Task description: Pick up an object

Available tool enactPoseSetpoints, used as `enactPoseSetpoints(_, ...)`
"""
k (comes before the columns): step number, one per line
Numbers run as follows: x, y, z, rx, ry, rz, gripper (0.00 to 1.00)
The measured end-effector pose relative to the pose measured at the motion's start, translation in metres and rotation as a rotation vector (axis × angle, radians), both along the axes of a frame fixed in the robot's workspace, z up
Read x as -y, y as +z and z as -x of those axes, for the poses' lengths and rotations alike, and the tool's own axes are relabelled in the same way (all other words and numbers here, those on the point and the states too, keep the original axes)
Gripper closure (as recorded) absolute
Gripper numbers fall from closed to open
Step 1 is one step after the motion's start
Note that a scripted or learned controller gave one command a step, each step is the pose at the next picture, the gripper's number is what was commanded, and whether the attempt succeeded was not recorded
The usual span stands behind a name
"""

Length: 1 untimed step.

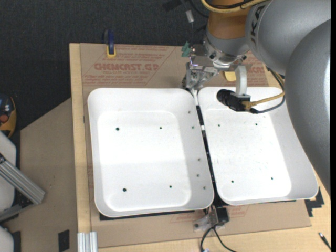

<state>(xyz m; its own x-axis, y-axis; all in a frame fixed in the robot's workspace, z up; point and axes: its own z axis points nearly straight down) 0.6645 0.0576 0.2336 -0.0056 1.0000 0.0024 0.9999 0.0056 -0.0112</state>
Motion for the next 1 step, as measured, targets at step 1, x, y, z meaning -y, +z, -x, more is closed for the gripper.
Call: enactPoseSetpoints(1, 0.0212, 0.0618, 0.0052, 0.019, -0.007, 0.003, 1.0)
